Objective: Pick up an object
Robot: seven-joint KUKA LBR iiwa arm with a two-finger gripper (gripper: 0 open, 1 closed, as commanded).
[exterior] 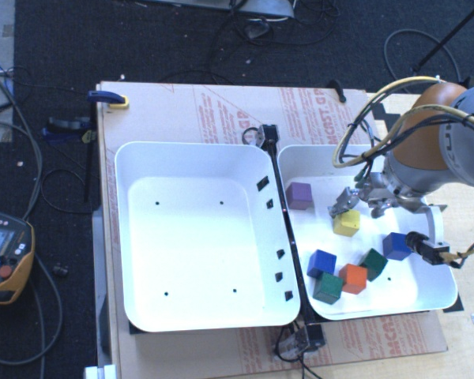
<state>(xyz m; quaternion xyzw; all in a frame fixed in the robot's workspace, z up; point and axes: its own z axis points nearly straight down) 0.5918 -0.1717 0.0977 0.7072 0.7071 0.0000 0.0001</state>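
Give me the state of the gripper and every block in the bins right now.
gripper: just above the yellow block, grip unclear
yellow block: on bin floor
purple block: on floor, alone
blue block: touching dark green block
orange block: between two green blocks
green block: tilted
second blue block: on floor, alone

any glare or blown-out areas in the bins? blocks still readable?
Camera view: the shallow white left bin is bright, its floor nearly washed out; the white right bin is similar. The small purple cube, yellow cube and orange cube keep clear colour. Soft shadow falls under the tool; edges are slightly soft overall.
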